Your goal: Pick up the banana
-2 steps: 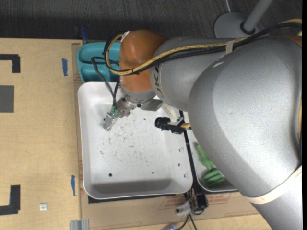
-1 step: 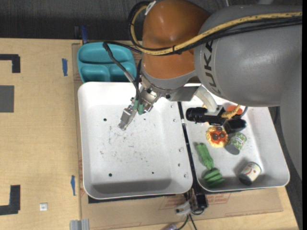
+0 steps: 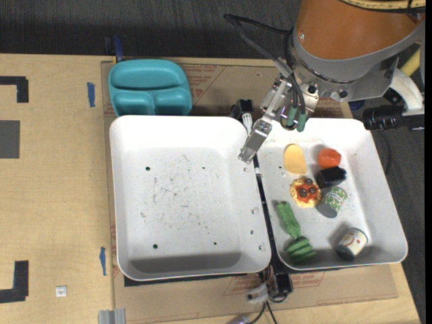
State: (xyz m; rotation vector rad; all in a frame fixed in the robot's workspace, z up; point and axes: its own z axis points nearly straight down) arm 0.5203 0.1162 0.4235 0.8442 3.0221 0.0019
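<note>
Camera view: the pale yellow banana piece (image 3: 294,158) lies in the right white bin (image 3: 378,181), just right of and below the two-finger gripper (image 3: 251,147). Its finger state cannot be determined. The grey arm (image 3: 351,39) slants down-left over the bins' divider. Nearby sit an orange fruit (image 3: 329,157), a black block (image 3: 331,176) and a green vegetable (image 3: 289,218).

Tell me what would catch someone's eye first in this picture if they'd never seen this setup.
Probably the big orange band of the arm at top right, its gripper hanging over the seam between the two white bins. Next, the cluster of small colourful items in the right bin, including a yellow piece and an orange one. A teal tray sits behind the left bin.
</note>
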